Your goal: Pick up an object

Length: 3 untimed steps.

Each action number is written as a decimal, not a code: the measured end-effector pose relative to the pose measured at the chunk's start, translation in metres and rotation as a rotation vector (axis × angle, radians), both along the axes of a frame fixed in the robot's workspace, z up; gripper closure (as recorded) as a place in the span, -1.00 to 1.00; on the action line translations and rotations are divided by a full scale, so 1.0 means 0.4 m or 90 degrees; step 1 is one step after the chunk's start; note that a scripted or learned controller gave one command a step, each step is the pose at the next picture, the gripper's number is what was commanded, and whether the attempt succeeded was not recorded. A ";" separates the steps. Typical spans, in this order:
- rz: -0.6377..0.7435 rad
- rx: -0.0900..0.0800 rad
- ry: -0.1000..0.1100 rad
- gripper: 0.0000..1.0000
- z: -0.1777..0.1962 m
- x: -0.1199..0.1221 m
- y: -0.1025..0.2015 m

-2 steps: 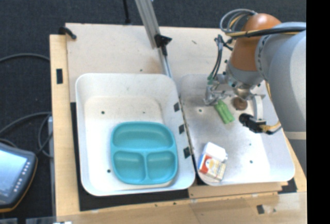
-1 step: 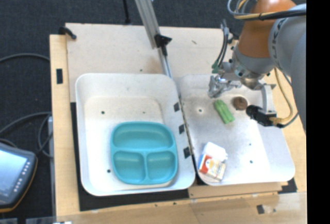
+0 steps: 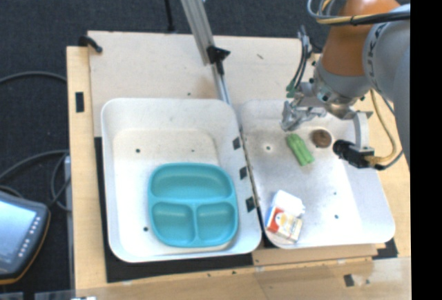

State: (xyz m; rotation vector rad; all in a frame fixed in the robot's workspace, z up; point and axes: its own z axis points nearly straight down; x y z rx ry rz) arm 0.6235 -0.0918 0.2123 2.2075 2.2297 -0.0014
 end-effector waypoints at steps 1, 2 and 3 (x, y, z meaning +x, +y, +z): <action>0.004 -0.001 -0.001 1.00 0.028 0.001 -0.003; -0.003 0.002 0.001 1.00 -0.031 0.062 0.108; -0.004 0.003 0.001 1.00 0.070 -0.006 0.150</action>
